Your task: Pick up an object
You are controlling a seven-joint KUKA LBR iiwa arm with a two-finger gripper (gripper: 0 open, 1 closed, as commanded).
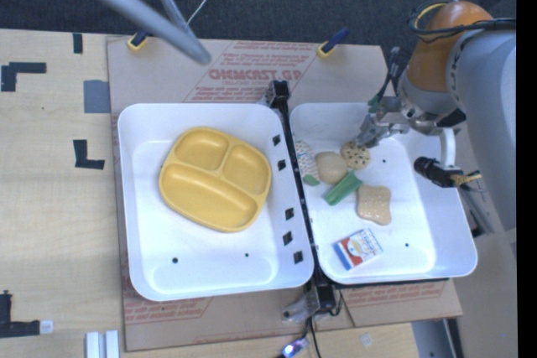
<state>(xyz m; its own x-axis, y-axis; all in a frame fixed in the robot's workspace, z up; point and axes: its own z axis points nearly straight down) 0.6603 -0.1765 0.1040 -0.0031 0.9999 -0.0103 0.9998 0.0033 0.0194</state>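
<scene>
Where gripper (367, 138) dips over cookie (356, 155) in right bin (436, 251), finger state unclear, perhaps touching.

My arm (491, 88) is grey, with an orange band (440, 38) above the wrist. Both bins are white; I take the left bin (143, 256) as my landmark. Inside it lies a plain yellow divided plate (216, 178). In the right bin (445, 251) beside it, nearest the landmark, sit a pale beige rounded piece (330, 167) and a green stick (341, 189). Farther from it are a tan cookie with dark spots (356, 154), a tan toast-coloured slab (373, 204), and a small card (358, 248) in white, red and blue. Under the landmark is brown cardboard (252, 71) with red lettering.
</scene>
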